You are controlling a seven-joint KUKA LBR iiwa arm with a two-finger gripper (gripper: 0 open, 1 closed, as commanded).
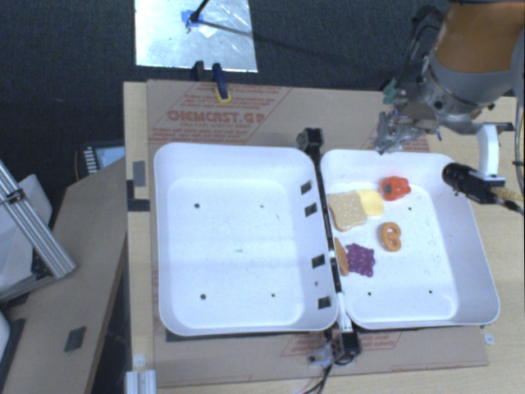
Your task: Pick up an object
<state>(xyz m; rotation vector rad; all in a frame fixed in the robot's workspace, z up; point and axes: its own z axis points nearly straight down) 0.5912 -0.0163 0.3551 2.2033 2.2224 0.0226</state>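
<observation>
While your gripper (392,138) hovers over the right bin's (467,245) far rim, jaw state impossible to tell, you're only approaching, so next comes a descent toward the red pepper (395,187) beside the bread slice (348,209).

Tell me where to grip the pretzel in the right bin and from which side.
Grip the pretzel across its narrower width, coming straight down from above. It lies flat and apart from the purple grapes and the bread slice, so the fingers should probably fit on both sides.
</observation>
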